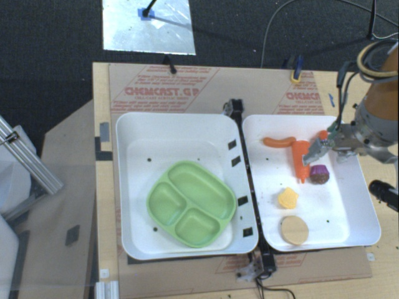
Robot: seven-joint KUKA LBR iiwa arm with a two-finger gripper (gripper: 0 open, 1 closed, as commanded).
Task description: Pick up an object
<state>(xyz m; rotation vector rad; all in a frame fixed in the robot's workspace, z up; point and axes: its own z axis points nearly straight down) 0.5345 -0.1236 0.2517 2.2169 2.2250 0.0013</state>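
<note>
The camera view looks down at a slant on a bench where two shallow white bins sit side by side on a brown board. The left bin holds a light green divided plate with three compartments, lying flat toward the near side of the bin. A black divider strip runs between the two bins. In the right bin, going from left to right, a slim orange sausage-shaped piece lies near the far wall, and just beside it an orange carrot-like piece points toward the near side. Below those, a small yellow lump sits near the middle of the bin floor, and a round tan disc lies close to the near wall. A small dark purple object rests just beside the carrot's lower end. The gripper hangs right above the carrot and the purple object, reaching in from the right on the grey arm; whether its fingers are spread or pressed together cannot be told from this angle, and nothing is visibly pinched between them.
</note>
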